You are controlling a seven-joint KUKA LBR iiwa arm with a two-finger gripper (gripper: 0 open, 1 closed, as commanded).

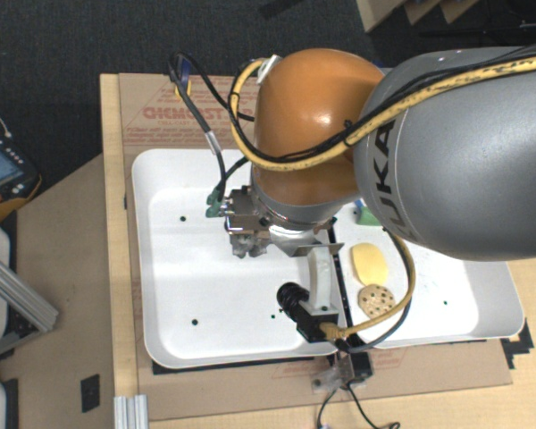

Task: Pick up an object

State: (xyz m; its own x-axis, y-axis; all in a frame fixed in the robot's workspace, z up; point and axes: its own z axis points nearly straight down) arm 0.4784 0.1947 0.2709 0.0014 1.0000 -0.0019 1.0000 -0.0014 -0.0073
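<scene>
Dark floor around a cardboard-topped bench [125, 239] holding two white bins. Left bin [174, 266] looks bare apart from small dark specks. Arm [313, 123] hangs over the divider, gripper [243, 226] low near the left bin's floor — jaws hidden, can't tell their gap. Right bin [482, 315] holds a pale yellow piece [370, 262] and a tan perforated disc [374, 300], possibly food toys. Likely approach step — next move needs centring over one.

A brown cardboard-topped bench [125, 239] bears two shallow white bins [174, 275] set side by side.
</scene>
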